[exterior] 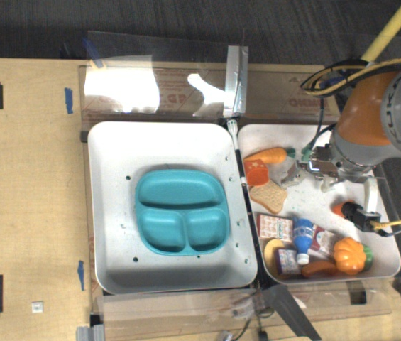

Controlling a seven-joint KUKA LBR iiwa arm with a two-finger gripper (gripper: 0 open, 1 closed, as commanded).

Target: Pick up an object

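The grey arm with its orange band reaches in at three o'clock, its gripper [301, 168] low over the right shallow white bin [388, 265]; whether its fingers are open can't be told. Just at nine o'clock of it lie the orange plastic carrot [267, 155] and the tan toast slice [271, 197]. The left white bin [108, 190] carries a teal divided tray [181, 210].

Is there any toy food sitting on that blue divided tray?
No, the blue divided tray in the left bin holds nothing; the toy food, like the pumpkin, lies in the right bin.
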